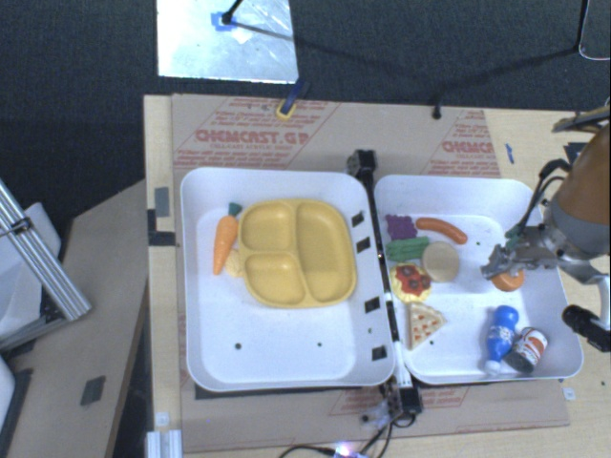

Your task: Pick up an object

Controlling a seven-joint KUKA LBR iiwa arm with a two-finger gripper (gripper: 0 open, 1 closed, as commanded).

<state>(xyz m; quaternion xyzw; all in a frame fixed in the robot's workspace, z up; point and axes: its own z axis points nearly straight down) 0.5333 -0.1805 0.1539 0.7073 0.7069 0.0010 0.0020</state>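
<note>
1. The grey two-finger gripper (503,263) is low over the right shallow white plastic bin (477,194), at about three o'clock in that bin, with the arm coming in from the right.
2. Its metal tips sit on or just above a small round orange toy piece (511,280); whether the jaws are parted or closed, and whether they grip the piece, cannot be told from this angle.
3. Just left of the gripper lies a flat round tan disc (441,261), with a red sausage-shaped toy (441,229) at its twelve o'clock.
4. A purple grape cluster (400,227) and a green leafy piece (408,248) lie at the bin's ten o'clock.
5. A red-topped round pizza toy (411,281) and a triangular pizza slice (424,323) lie toward seven o'clock.
6. A blue and white toy bottle (499,336) and a small silver and red can (526,348) lie side by side at five o'clock.
7. The left white bin (205,351) holds a yellow divided plastic plate (291,253), with an orange toy carrot (223,242) just beside it at nine o'clock.
</note>
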